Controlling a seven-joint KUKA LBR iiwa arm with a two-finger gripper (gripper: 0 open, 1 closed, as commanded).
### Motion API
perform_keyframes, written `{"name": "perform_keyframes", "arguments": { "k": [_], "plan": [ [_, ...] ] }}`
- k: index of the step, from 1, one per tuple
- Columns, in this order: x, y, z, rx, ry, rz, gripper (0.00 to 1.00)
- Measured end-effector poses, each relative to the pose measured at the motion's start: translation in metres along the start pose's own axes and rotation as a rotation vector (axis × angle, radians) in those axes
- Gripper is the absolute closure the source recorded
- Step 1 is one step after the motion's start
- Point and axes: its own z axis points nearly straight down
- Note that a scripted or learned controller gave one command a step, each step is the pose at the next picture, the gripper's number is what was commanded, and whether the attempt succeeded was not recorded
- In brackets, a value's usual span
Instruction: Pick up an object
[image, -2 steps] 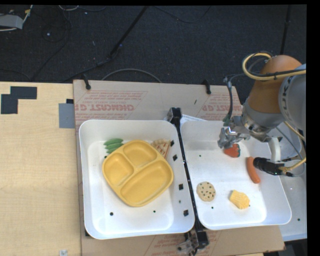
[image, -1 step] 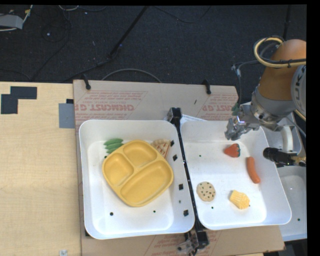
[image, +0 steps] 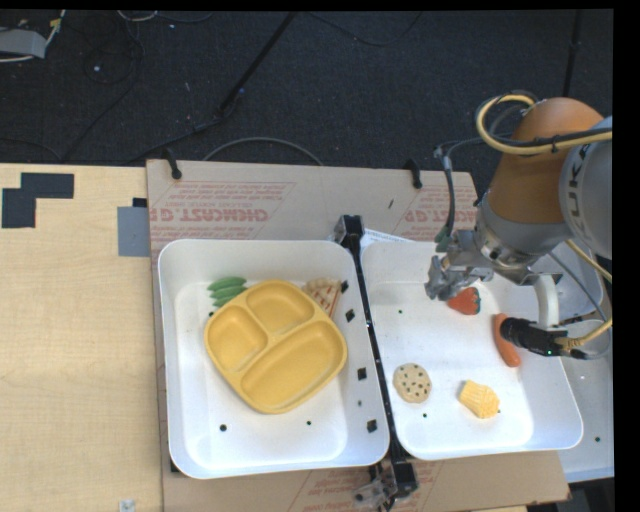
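My gripper (image: 447, 285) hangs low over the upper part of the right bin (image: 560, 425), under the grey arm with the orange band. A small red object (image: 465, 301) lies just right of and below the gripper tip, touching or nearly touching it. An orange carrot-like piece (image: 505, 342) rests against the right wall. A round speckled cookie (image: 412, 382) and a yellow chunk (image: 480, 399) lie apart in the bin's lower half.
The left bin (image: 190, 420) holds a yellow divided plate (image: 276, 345), a green piece (image: 226, 289) at its upper left and a tan ridged piece (image: 324, 294) at its upper right. A black divider (image: 365, 340) separates the bins. Cables (image: 560, 340) trail at the right.
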Motion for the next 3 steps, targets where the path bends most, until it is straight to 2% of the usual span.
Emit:
{"name": "perform_keyframes", "arguments": {
  "k": [3],
  "plan": [
    [0.143,-0.057,-0.022,0.0,0.0,-0.002,1.0]
  ]
}}
